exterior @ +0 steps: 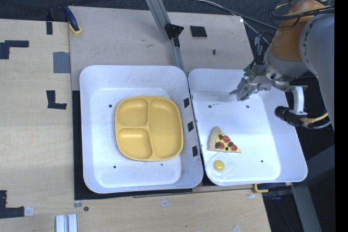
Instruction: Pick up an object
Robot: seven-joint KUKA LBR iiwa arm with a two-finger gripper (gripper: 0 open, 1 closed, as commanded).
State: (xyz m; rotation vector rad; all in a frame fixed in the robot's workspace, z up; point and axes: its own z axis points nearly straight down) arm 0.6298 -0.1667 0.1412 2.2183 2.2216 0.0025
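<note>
two bins: yellow tray (148, 129) in left, pizza slice (223, 142) in right; claw (241, 93) above right bin, apart, holding nothing

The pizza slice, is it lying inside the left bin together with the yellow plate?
No, the pizza slice lies in the right bin; the yellow plate is in the left bin.

The grey arm (321, 46) reaches in from the right, its orange band (293, 30) above the wrist. The gripper (241, 92) points down and leftward, hanging at the far right of the scene.
</note>
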